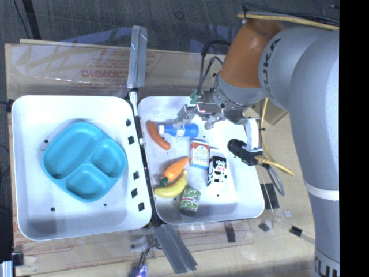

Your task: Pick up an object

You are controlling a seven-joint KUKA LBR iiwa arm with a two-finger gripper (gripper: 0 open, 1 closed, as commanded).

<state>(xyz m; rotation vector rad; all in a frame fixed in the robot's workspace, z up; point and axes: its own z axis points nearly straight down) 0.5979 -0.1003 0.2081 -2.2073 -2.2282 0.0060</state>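
The gripper point(199, 115) hangs low over the far part of the right bin point(245, 203), its fingers spread apart, with nothing seen between them; just beside it on the left lies a small blue-and-white bottle point(180, 131), and left of that a red sausage point(158, 135); nearer sit a red-and-white carton point(199, 154), a cow-patterned carton point(217, 171), a carrot point(175, 168), a banana point(171, 189) touching the carrot, and a green can point(189, 200) at the near edge; the left bin point(29, 212) holds a blue divided tray point(85, 160).
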